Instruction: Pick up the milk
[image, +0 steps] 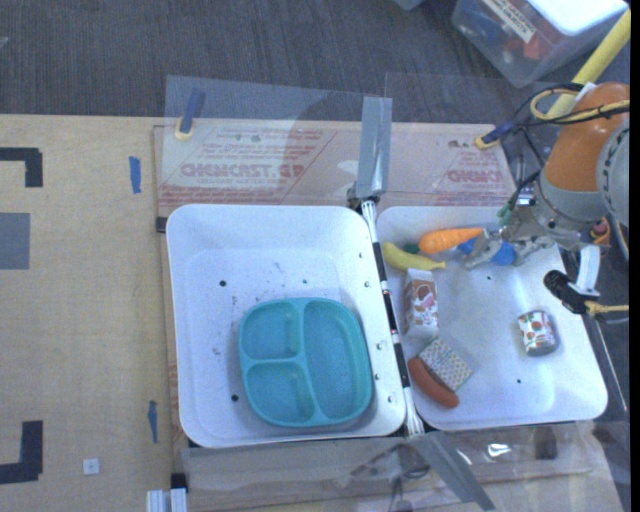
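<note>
The right bin (560, 400) holds the milk (422, 303), upright near its left wall and untouched; the approach step appears pending. The arm (585, 160) bends over the far right corner. The gripper (492, 249) hovers beside the carrot (452, 239), well apart from the milk; claw state indeterminate. Next move likely requires travel leftward and nearer.

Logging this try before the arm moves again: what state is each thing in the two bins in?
Milk carton: lying flat, right bin, untouched.
Can: on its side.
Carrot: lying by the gripper.
Banana: lying flat.
Sausage: lying flat.
Divided plate: upright, left bin.
</note>
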